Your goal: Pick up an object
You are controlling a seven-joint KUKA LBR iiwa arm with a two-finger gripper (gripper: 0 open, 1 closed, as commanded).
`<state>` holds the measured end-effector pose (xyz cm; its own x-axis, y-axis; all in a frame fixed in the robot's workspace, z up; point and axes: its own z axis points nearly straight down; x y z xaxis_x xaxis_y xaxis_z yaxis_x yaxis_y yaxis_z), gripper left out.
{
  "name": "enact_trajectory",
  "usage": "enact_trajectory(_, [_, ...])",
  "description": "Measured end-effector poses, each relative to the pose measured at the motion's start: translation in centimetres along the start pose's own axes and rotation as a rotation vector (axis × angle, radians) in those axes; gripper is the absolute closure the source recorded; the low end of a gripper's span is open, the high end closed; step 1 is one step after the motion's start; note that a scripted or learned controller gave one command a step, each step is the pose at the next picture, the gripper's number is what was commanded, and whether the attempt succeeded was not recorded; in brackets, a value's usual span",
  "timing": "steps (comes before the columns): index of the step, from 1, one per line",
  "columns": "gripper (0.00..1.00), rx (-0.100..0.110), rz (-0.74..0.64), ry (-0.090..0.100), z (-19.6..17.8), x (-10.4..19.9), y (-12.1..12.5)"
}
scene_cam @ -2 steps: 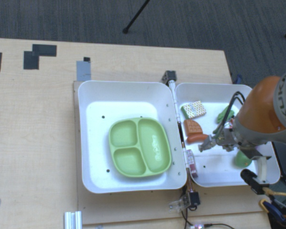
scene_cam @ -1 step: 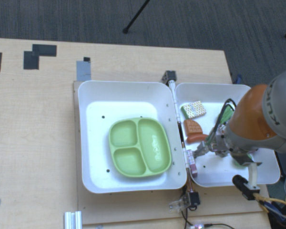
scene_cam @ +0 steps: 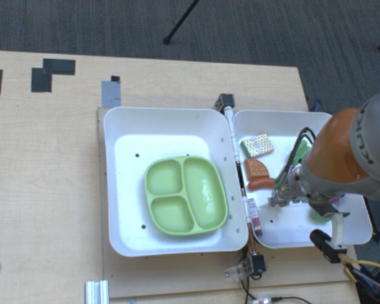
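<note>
The gripper (scene_cam: 280,198) is lowered into the right bin (scene_cam: 285,230), just beside the orange-brown toy (scene_cam: 258,173) and near the green patterned block (scene_cam: 258,145). Whether the jaws are spread or pressed together cannot be told, because the wrist hides them. No object is seen between them. The left bin (scene_cam: 123,170) is occupied by a green divided plate (scene_cam: 186,195). For a good pick, the gripper should probably be centred over the orange-brown toy before it is closed, and lifted straight up.
</note>
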<state>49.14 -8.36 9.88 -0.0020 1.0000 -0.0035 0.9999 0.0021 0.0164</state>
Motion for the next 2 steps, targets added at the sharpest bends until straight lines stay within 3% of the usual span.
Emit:
enact_trajectory(1, [0.00,0.000,0.000,0.000,0.0,0.0,0.0])
enact_trajectory(2, [1.00,-0.003,-0.002,0.001,-1.0,0.1,0.1])
